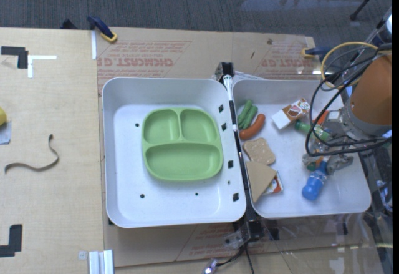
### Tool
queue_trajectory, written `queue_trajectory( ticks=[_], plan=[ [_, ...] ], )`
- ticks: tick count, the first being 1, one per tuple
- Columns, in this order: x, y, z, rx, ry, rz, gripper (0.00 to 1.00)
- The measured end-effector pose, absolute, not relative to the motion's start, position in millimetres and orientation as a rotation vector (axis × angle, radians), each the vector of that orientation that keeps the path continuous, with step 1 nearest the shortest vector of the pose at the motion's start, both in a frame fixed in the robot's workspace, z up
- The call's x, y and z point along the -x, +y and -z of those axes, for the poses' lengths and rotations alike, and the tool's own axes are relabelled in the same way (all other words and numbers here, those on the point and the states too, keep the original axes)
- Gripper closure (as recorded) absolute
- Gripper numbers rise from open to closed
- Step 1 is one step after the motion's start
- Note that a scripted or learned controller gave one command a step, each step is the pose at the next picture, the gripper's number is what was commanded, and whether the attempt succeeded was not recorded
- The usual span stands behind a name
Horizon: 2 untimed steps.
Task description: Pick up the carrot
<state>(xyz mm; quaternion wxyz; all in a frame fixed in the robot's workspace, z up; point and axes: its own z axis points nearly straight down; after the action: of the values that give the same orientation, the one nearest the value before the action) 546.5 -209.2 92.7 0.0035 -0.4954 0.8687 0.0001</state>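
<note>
In the right bin point(349, 201), a thin orange piece with a green end point(320, 119), which looks like the carrot, lies at a slant. The arm's black cables partly hide it. My gripper point(323, 157) hangs low over the bin floor just in front of that piece, below the orange wrist band point(374, 95). A blue bottle point(313, 186) lies right beside the gripper on its near side. I see nothing held in the gripper.
A red-orange sausage-like piece point(252, 126) and a green vegetable point(245, 112) lie by the right bin's left wall. Two toast slices point(260, 151) sit below them, and a small carton point(292, 113) sits at the back. The left bin point(118, 204) holds a green divided plate point(182, 143).
</note>
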Motion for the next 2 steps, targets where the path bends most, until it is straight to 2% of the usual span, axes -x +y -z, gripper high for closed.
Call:
queue_trajectory(
  ticks=[1, 2],
  plan=[
    [-546.6, -209.5, -92.9, 1.553, 2.723, 0.000, 0.00],
    [-548.5, -208.0, -102.7, 1.544, 2.721, -0.001, 1.00]
  ],
)
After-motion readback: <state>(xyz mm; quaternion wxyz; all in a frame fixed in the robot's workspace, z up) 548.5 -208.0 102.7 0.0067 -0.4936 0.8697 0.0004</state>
